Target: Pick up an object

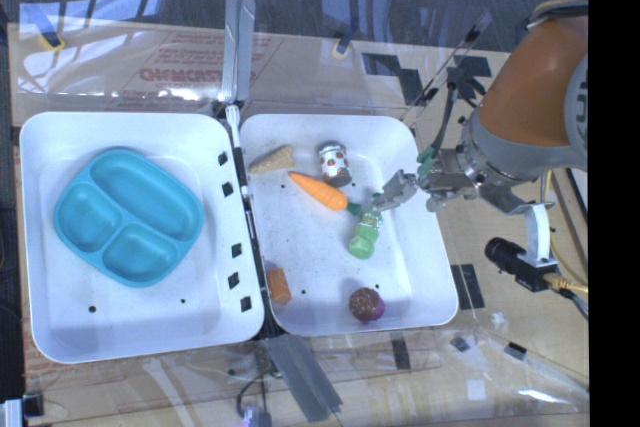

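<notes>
The right bin (300,127) holds several small objects. An orange carrot (318,191) lies near its middle, and a small green bottle (363,237) lies to the carrot's lower right. My gripper (381,202) reaches in over the bin's right side. Its tip hangs just above the top of the green bottle, close to the carrot's right end. No object shows in its grasp. A small printed can (333,162) stands behind the carrot, and a tan wedge (271,158) lies to the can's left.
A dark red ball (366,304) and a brown block (278,286) sit near the right bin's front wall. The left bin (40,147) holds a blue divided plate (128,215). The arm's orange band (540,85) and cables hang over the bench's right side.
</notes>
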Available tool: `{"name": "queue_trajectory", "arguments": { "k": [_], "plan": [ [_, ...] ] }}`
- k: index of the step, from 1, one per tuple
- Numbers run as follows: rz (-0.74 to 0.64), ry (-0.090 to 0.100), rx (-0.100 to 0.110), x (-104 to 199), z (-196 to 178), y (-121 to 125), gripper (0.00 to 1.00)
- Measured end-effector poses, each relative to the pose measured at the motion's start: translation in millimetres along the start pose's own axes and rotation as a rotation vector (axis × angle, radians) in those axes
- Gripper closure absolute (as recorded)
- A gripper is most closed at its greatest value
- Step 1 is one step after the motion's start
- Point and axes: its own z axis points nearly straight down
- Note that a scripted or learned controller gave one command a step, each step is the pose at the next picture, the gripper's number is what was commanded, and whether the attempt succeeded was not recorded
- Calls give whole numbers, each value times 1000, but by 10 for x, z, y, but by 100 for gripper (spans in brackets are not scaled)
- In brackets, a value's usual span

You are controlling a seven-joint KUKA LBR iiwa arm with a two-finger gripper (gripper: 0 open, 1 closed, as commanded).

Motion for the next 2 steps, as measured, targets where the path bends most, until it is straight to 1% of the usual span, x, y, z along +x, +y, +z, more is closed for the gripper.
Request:
{"name": "queue_trajectory", "arguments": {
  "k": [1, 2],
  "plan": [
    [-76, 0, 1, -44, 1465, 749, 0],
    [-80, 0, 1, 95, 1793, 792, 0]
  ]
}}
